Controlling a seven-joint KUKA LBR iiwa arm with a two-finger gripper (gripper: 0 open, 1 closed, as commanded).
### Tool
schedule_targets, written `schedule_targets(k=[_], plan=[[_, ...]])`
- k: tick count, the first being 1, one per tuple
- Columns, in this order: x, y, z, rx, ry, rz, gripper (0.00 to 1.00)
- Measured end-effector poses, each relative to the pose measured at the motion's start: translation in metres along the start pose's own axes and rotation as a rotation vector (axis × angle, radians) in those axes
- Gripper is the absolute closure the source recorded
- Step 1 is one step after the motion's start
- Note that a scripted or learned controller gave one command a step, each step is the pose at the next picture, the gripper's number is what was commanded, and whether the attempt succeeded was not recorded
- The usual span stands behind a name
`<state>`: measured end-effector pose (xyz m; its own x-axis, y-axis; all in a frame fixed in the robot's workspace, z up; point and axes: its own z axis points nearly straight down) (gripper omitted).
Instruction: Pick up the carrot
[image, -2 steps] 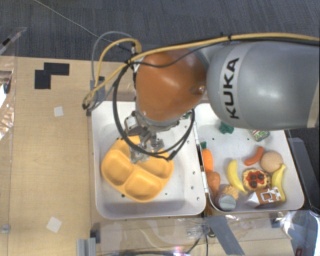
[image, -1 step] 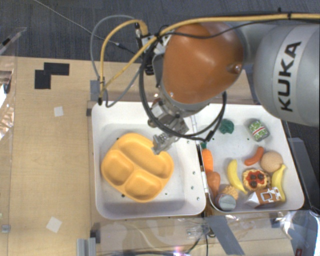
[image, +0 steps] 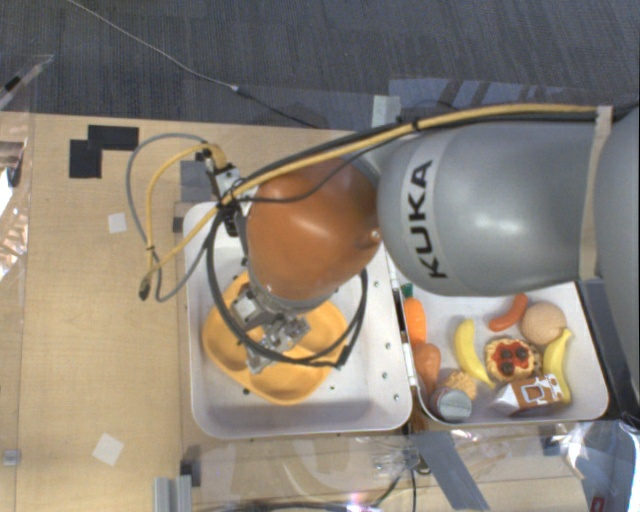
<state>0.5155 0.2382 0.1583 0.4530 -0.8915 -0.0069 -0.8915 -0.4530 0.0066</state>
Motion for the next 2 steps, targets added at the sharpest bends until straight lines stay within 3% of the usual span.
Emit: schedule_targets(k=[1,2], plan=[[0.0096,-0.0143,-0.0575,0.014,0.007,-0.395,1.00],[0.0063,-0.0090,-0.0590,0.012,0.008,-0.745,1.00]])
